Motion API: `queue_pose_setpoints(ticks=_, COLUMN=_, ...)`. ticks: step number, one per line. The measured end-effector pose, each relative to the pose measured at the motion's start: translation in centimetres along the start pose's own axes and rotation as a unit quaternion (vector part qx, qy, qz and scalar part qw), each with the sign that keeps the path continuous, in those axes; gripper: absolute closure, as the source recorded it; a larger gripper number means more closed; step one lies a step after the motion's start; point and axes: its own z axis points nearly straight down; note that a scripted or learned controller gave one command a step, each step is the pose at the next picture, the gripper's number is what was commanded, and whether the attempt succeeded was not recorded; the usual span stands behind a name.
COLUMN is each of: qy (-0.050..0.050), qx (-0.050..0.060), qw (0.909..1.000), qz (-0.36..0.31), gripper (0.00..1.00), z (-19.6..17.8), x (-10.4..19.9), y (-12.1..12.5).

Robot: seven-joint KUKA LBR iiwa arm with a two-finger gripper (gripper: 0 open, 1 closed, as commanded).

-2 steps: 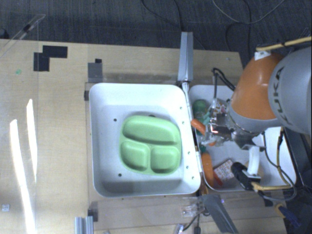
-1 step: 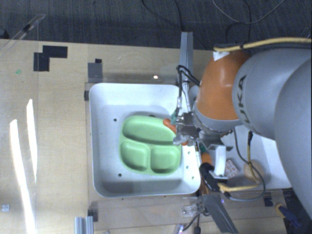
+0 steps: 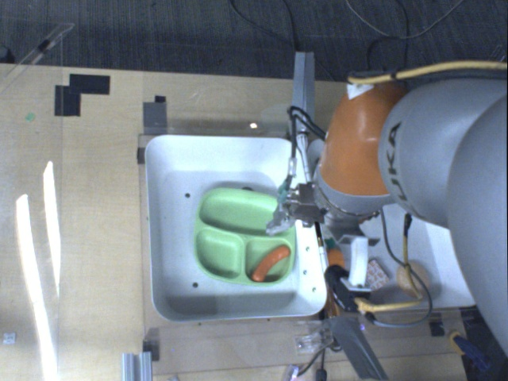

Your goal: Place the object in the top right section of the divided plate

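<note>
Hovering over the right rim of the green divided plate [image 3: 238, 232], the pincer [image 3: 279, 219]; cannot tell whether released or clenched, nothing visibly pinched. Lying in the plate's lower right section, aslant against its wall, the orange sausage-like object [image 3: 270, 263], likely resting where dropped. Sitting low in the left white bin [image 3: 167, 213] on the worktop [image 3: 79, 252], the plate, kept from sliding. Judging the goal section as unclear from this slant.
</note>
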Motion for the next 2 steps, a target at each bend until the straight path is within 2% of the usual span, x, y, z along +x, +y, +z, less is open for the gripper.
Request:
queue_pose_setpoints(ticks=1, qy=0.0, qx=0.0, qw=1.0, qz=0.0, gripper=0.0, z=0.0, x=0.0, y=0.0)
queue_pose_setpoints(ticks=2, qy=0.0, qx=-0.001, qw=0.9997, qz=0.025, gripper=0.0, z=-3.8, x=-6.0, y=2.4)
